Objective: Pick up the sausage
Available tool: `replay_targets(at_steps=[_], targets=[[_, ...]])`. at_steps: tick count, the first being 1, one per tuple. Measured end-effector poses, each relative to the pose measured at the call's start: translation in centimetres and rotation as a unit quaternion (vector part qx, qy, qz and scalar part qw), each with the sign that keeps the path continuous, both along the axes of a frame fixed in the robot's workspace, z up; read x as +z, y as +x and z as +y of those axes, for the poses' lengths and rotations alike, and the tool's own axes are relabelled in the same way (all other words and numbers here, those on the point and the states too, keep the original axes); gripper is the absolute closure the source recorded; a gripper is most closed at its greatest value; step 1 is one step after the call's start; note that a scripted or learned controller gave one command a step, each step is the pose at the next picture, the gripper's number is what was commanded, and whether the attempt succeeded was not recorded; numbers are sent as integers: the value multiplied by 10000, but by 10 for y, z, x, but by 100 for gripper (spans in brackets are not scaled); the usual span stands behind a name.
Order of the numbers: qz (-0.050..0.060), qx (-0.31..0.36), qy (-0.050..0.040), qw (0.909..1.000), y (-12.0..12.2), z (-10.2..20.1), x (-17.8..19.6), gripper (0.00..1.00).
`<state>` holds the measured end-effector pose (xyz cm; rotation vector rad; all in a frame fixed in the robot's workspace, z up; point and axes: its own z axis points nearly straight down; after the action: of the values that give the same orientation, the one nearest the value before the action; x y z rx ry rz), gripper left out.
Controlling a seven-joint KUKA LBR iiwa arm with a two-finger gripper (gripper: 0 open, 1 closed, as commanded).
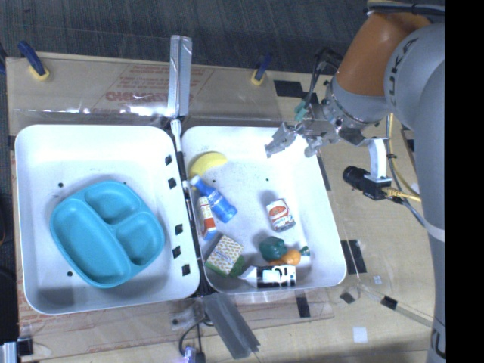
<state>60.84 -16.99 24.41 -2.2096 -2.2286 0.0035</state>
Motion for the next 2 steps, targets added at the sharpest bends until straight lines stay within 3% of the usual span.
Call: replay_targets(at_steps=[1,2], targets=[[0,511,2,9987,-41,14,-32,0],[-10,874,0,9962,34,33,-102,0]])
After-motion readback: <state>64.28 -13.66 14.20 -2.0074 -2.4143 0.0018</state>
